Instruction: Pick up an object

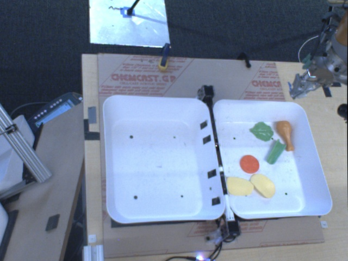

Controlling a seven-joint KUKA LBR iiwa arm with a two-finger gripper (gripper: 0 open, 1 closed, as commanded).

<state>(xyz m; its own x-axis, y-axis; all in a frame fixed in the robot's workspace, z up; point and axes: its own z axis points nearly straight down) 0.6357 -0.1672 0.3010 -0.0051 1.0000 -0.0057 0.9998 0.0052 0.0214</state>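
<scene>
Gripper (302, 86): we are seeing it hovering above the right bin's (312, 145) far right corner, fingers slightly parted, holding nothing | Green cylinder (275, 151): we are finding it lying in the right bin, long axis slanting toward the orange drumstick (285, 133).

The left bin (157, 156) offers open floor throughout. In the right bin (304, 200), six items crowd the middle (the two yellow pieces (251, 186) touch), leaving free floor along its near and right edges.

High fixed view, slanting down, both bins (157, 105)
</scene>
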